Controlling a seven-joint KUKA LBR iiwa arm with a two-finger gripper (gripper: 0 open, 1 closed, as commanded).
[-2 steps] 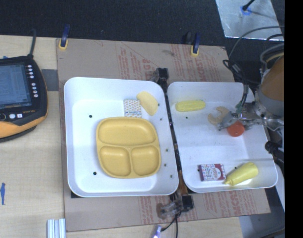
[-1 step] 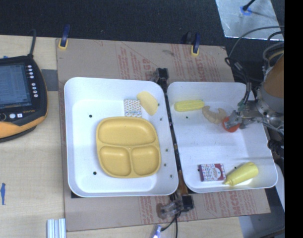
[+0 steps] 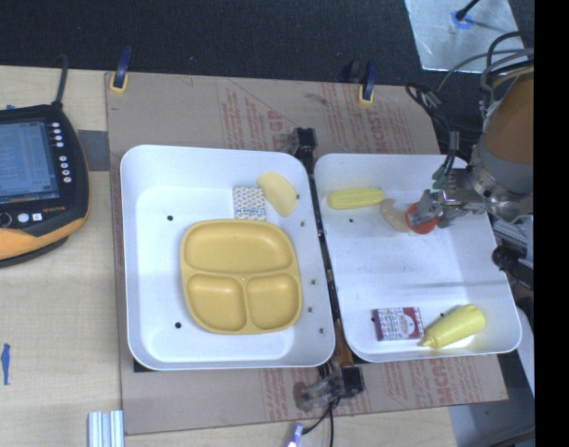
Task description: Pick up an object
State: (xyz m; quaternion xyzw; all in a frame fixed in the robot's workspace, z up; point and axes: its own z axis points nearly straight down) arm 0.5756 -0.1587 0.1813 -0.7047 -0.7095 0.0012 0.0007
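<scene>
Brown cardboard [image 3: 209,110] underlies both bins. Right bin [image 3: 424,277]: gripper [image 3: 431,208] near far edge, over red-tan object [image 3: 410,217]; finger state can't tell. Corn cob [image 3: 355,197] beside; yellow bottle [image 3: 454,327], small packet [image 3: 397,323] at near edge.

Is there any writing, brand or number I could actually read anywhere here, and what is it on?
None can be read:
Red print on the cardboard sheet under the bins: blurred.
Red packet in the right bin: label too small.
Checked packet in the left bin: pattern, no legible text.
Tablet screen at left: lines of text, too small.
</scene>
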